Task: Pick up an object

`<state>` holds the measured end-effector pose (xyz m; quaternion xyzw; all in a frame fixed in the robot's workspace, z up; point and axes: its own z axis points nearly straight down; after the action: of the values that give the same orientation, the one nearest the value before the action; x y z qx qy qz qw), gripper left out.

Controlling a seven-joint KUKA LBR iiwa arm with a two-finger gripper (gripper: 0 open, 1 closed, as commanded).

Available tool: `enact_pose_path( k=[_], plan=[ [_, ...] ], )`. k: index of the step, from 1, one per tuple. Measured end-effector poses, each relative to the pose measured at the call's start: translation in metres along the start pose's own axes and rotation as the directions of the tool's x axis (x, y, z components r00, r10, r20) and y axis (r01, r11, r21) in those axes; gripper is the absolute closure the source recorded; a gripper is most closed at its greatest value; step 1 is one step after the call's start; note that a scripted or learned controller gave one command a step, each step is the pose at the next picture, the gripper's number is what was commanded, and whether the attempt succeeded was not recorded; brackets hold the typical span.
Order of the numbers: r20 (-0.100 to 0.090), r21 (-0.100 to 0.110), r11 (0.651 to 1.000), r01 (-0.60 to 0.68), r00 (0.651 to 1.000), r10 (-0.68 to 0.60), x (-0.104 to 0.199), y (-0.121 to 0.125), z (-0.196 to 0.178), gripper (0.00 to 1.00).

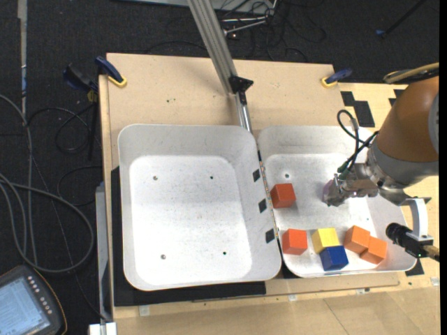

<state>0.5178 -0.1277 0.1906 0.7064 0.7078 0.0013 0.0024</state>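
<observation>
You are seeing the pincer [334, 192] hovering over the right bin [307, 145], right of an orange cube [283, 195]; its state is not showing clearly.

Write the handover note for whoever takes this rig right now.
Pincer: low over the right bin, in its middle right part; nothing visibly held.
Blocks, all in the right bin: lone orange block near the divider, left of the pincer; along the near edge, orange block, yellow block, blue block, and two more orange ones touching at the right.
Left bin: no blocks.
Done: nothing lifted yet.
Left: pick any one block; the lone orange one looks easiest, standing apart from the rest.
</observation>
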Motion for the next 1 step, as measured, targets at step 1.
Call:
enact_pose_path(
  k=[1],
  plan=[
    [0.000, -0.002, 1.000, 0.001, 1.000, -0.001, -0.0003, 0.0023, -0.0533, 1.00]
  ],
)
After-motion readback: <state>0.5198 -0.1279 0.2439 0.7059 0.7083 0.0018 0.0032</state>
